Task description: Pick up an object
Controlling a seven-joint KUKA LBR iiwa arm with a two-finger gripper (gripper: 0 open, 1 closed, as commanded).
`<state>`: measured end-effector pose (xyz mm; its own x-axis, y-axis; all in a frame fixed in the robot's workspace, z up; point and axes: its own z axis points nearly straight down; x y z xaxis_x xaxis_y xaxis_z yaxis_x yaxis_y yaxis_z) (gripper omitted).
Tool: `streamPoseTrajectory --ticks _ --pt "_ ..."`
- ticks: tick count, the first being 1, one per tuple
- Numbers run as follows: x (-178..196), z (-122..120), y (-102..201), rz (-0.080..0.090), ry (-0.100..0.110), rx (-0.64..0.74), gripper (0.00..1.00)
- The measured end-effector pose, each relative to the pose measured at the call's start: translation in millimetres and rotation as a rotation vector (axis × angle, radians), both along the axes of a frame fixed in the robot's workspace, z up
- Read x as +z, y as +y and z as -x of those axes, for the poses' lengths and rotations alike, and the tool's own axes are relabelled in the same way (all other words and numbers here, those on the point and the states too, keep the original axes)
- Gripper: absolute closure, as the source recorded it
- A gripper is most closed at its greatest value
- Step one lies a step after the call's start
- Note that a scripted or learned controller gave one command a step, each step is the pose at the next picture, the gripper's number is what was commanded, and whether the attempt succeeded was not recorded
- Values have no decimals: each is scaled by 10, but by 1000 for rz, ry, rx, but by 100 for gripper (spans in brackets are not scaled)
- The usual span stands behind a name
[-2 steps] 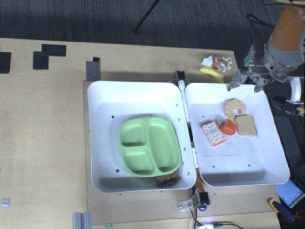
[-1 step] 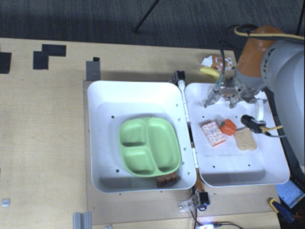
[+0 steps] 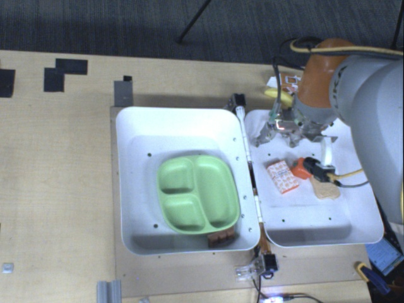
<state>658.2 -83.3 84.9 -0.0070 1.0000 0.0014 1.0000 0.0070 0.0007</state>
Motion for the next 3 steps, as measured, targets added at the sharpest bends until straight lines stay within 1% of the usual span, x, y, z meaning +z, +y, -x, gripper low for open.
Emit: streamPoseTrajectory --ticks 1,2,3 --pt "3 323 -11 1 -2 -4 0" --pt "129 300 -5 1 -8 -2 100" --pt "127 301 -5 1 -8 -2 0"
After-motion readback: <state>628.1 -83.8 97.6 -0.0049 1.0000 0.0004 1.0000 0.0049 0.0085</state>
